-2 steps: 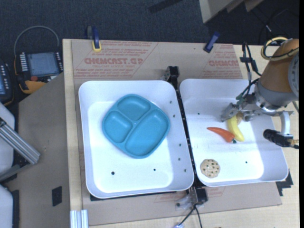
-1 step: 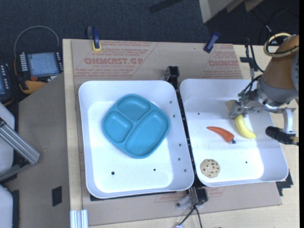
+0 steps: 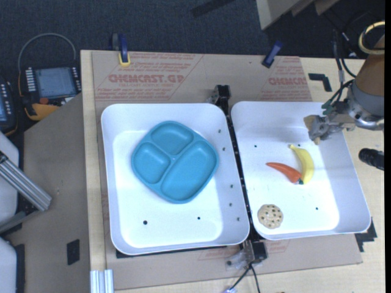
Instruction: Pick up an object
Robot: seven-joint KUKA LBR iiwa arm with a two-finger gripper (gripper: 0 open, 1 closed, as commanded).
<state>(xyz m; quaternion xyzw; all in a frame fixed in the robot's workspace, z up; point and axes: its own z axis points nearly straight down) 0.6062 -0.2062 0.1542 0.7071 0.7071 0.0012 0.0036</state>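
Observation:
In the right bin [image 3: 342, 218] lie a yellow banana [image 3: 304, 162], an orange-red chili pepper [image 3: 285, 170] touching its left side, and a round cookie [image 3: 270, 215] near the front. My gripper [image 3: 319, 130] hangs over the bin's back right part, just above and right of the banana's top end. Nothing shows between its fingers.
The left bin [image 3: 122, 224] holds a blue divided plate [image 3: 175, 160] near its middle. A black divider runs between the bins. Clamps and cables sit along the bench's back edge, and a pendant lies at far left.

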